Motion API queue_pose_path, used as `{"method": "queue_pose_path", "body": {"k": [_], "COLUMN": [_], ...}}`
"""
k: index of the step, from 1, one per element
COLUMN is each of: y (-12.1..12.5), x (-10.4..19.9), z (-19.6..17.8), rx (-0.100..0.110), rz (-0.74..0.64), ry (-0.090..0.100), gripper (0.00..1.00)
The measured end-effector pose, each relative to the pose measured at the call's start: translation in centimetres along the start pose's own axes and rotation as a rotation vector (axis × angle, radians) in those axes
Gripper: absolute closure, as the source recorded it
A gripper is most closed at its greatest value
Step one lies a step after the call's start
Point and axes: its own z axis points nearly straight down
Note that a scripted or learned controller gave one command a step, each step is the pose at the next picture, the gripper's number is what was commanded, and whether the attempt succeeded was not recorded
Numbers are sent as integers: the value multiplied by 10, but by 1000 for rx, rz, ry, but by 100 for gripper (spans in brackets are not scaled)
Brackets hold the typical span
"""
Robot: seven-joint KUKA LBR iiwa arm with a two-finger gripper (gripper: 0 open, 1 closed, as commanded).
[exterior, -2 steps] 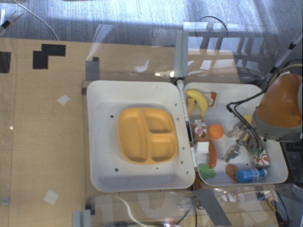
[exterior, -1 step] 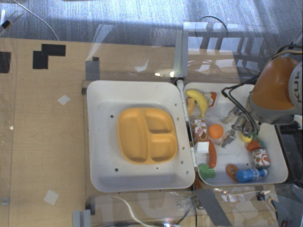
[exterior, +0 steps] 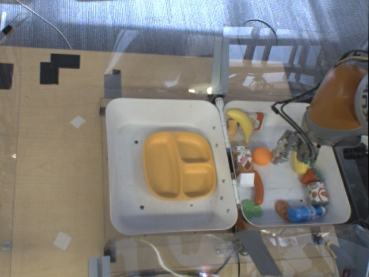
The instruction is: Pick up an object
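Blue bottle [exterior: 304, 213] lies flat, long axis left-right.

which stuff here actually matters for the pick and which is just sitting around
Part of the job:
- hand, over the right bin
- pickable items in that bin: banana, orange ball, blue bottle, white block

Just lying about:
- yellow divided tray in the left bin
- black markers on the bench
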Motion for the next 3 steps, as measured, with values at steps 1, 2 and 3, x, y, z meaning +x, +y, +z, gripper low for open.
{"method": "queue_pose_path", "body": {"k": [1,2,3], "y": [2,3,3], "x": [-3,-5,-5], "z": [-12,-24,-24], "rx": [-2,-3,-3], "rz": [-5,-10,-11], "ry": [-8,-17,-16], "gripper": [100,100,0]}}
